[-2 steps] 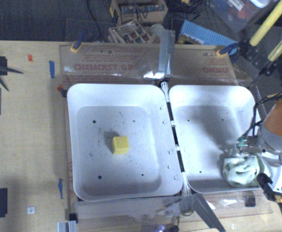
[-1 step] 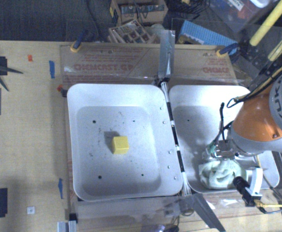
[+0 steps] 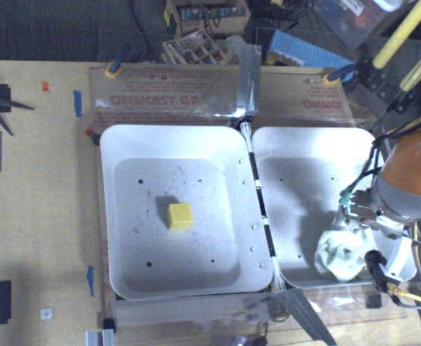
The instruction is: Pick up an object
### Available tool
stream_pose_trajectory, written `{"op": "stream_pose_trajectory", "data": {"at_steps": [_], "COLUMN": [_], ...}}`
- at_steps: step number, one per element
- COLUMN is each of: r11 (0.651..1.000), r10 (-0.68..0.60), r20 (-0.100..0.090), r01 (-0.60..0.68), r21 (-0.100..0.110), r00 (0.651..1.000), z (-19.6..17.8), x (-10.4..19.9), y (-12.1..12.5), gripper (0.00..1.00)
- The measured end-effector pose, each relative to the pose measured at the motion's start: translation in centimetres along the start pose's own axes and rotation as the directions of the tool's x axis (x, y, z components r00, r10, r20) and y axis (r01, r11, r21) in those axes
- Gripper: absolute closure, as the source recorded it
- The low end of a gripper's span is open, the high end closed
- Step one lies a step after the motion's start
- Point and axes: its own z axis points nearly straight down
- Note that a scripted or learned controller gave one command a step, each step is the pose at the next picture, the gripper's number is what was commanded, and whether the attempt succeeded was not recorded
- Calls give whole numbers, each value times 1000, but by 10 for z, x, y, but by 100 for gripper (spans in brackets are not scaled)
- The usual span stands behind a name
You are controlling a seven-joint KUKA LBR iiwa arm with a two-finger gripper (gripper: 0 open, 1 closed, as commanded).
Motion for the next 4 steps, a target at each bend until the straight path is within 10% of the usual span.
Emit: {"op": "stream_pose_trajectory", "data": {"at_steps": [1,2,3,4], "r11": [946,967,852,753], "r10": [324,256,523,658], "r20": [-1,0,2,-4], "r01": [-324,-256,-523,-658], "r21": [-8,4,4,-8], "r00": [946,967,852,753], "z": [51,-51,15,51], "x": [40,38,-3,46], "y": [-8,-9,33,8], "gripper": [100,100,100,100]}}
